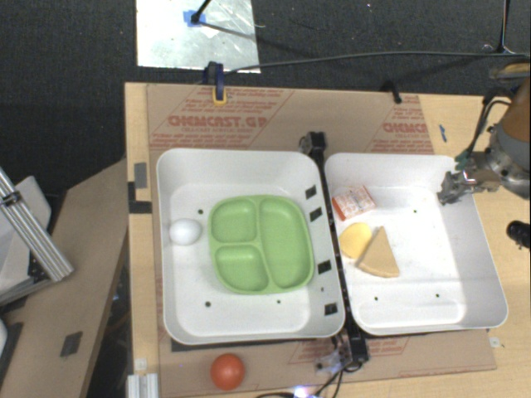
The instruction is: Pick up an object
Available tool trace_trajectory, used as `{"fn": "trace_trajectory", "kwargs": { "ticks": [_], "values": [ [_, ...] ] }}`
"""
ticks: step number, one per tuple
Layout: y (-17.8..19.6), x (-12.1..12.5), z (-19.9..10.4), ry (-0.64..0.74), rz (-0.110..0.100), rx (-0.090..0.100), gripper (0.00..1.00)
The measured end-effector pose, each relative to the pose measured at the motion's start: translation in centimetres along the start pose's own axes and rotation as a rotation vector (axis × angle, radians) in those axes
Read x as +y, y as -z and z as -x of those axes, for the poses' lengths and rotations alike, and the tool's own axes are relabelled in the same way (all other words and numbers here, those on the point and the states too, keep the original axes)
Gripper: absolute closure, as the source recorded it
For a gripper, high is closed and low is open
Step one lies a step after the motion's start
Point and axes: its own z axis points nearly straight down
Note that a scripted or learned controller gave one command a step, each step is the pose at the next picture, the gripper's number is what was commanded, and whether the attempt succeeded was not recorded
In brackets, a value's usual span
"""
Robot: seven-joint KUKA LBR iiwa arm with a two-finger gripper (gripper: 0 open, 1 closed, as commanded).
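Nearest, a round orange-red ball sits on the table. Left bin: green 3-compartment plastic tray, white ball. Right bin: tan wedge, yellow disc, red-white packet. Gripper over the right bin's far-right rim, grip unreadable.

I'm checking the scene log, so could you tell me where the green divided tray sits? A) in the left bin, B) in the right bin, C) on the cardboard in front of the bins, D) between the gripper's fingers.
A: the green divided tray lies flat inside the left bin, beside a white ball, while the right bin holds the food-like pieces.
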Motion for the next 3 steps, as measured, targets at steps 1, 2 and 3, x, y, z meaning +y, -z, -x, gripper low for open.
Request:
{"fn": "trace_trajectory", "kwargs": {
  "ticks": [1,2,3],
  "values": [
    [1.2,0.1,0.0,0.0,-0.004,0.001,1.0],
    [2.3,1.0,-5.2,0.005,-0.005,0.004,1.0],
    [3.1,1.2,-11.0,0.005,-0.005,0.004,1.0]
  ]
}}
